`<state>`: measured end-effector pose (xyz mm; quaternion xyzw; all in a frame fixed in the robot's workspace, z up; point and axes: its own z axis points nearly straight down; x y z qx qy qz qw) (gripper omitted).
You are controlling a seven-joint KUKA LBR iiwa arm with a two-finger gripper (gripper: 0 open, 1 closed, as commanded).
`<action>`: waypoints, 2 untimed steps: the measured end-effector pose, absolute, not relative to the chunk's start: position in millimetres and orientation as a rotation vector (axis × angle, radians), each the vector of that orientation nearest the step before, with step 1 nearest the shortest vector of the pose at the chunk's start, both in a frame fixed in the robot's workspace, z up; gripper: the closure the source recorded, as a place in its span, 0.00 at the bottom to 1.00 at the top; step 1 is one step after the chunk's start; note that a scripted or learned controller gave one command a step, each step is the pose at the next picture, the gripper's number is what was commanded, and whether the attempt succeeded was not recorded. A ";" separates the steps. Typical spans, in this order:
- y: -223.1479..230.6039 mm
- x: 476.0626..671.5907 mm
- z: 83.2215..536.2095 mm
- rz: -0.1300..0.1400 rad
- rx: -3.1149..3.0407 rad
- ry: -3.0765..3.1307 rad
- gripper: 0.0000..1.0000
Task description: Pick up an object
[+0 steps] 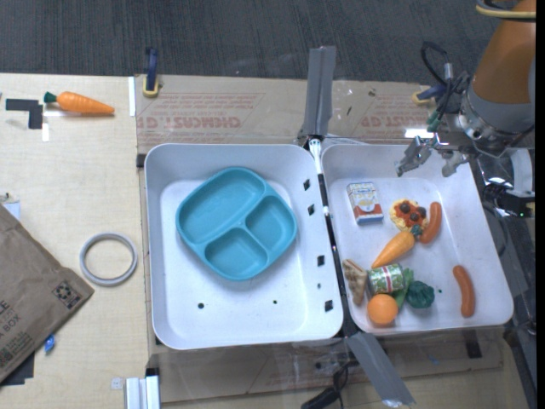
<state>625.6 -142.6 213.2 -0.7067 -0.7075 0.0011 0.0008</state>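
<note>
Two shallow white bins sit side by side on a bench, seen from above at a slant. Left bin (162, 228) holds a blue divided plate (236, 222) lying flat near its centre. Right bin (485, 228) holds a cluster of toy foods: a small white carton (364, 203) near the top, a yellow piece with dark berries (407, 214) beside a short sausage (433, 222), a carrot (392, 249) lying tilted below them, a green-labelled can (387, 278), an orange (383, 310), a dark green vegetable (419, 294), and a second sausage (465, 290) lying apart toward the right wall. Gripper (433, 153) hangs over the right bin's upper right corner, its fingers spread apart with nothing between them, well apart from the foods. Outside the bins, another carrot (78, 103) and a grey ring (108, 257) lie on the bench at left.
</note>
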 end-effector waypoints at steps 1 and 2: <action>-103.7 661.6 96.5 -0.008 -2.088 -2.356 0.00; -100.1 585.2 91.2 0.002 -2.149 -2.291 0.00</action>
